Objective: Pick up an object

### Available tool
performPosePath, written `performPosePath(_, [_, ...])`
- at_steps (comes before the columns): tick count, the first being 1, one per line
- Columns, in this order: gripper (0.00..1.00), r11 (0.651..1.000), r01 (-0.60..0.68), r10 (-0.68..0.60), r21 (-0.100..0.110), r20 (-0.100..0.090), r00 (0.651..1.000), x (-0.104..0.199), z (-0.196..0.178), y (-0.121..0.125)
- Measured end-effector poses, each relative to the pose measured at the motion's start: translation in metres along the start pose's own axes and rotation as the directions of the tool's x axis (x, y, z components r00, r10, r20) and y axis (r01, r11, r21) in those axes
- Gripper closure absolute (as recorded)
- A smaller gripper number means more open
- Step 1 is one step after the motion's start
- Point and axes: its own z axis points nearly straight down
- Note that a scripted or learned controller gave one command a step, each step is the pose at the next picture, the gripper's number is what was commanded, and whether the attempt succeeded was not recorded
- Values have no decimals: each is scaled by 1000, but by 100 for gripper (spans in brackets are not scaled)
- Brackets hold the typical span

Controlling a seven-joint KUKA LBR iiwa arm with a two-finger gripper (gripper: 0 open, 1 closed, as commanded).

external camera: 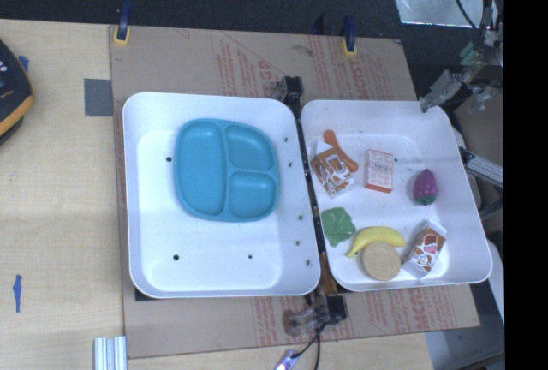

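Two white bins are sitting side by side on a sheet of cardboard; the left bin is carrying a blue divided plate in its upper half, and everything else is placed here relative to the right bin. Near that bin's lower middle a yellow banana is curving over a round tan cookie, touching it. At its lower right corner a small brown-and-white carton is lying tilted. Against its left wall a green leafy piece is resting, and above that a printed snack packet is lying with an orange carrot across it. Toward the upper middle a small red-and-white box is sitting, and beside the right wall a purple grape bunch is lying apart. Beyond the bin's upper right corner, grey metal parts are showing; whether they are the gripper, and how it stands, I cannot tell
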Motion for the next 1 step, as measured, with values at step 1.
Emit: performPosePath(1, [0,1000,3,-3,3,-1,1000,2,174,22])
